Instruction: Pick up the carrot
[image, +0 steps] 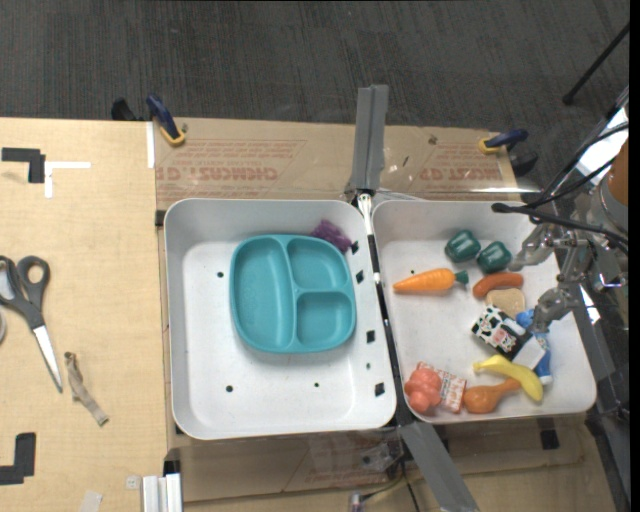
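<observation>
In the right bin (400, 330), toward its far edge and nearer the divider than the outer wall, lies the carrot (428, 282), flat on the white floor with its orange point aimed at the divider and its green top toward the middle of the bin. It lies free, touching nothing, so a grasp across its body looks open from above.

The other toys crowd the rest of that bin: two dark green pieces (478, 250) just beyond the carrot's top near the far edge, a sausage (497, 283) and a slice of bread (507, 301) beside them, a black-and-white carton (495, 331) in the middle, a banana (512, 375) and a drumstick (482, 399) along the near edge, and a reddish lumpy piece (424, 388) in the near corner by the divider.

The pincer (548, 312) hangs over the outer side of the right bin, well apart from the carrot, with the carton and a blue item just beside it. Whether it is released or clenched I cannot tell; it blurs into the wrist hardware, and nothing can be seen held in it.

The left bin (190, 330) holds a teal divided plate (293, 293) near its centre, with a small purple thing (334, 235) at the far edge behind it. Scissors (32, 310) lie on the table at its left edge.

Judged from this, the pickup has not begun: the arm would need to cross toward the divider first.
</observation>
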